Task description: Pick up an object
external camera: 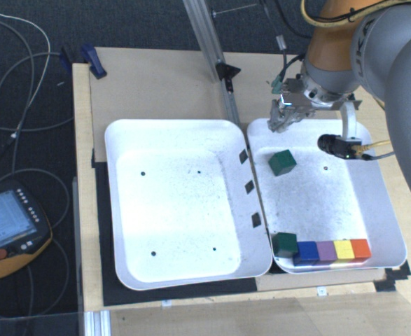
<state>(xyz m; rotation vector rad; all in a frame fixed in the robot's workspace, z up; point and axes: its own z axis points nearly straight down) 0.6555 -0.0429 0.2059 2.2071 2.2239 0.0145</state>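
Note:
A dark green cube [282, 162] lies alone in the upper left part of the right bin [345, 194]. Along that bin's near edge stands a row of cubes: green [285, 243], blue [306, 251], purple [326, 250], yellow [343, 249] and orange [360, 248]. My gripper [283, 120] hangs over the right bin's far left corner, above and behind the lone green cube, with nothing seen between its fingers. The view does not let me judge how the jaws stand.
The left bin [177, 194] lies beside the right one, with black clips [249, 185] along the shared edge. A slanted metal rail [209, 40] runs down to the bins' far side. A handheld pendant [9, 222] and cables lie off the bench at left.

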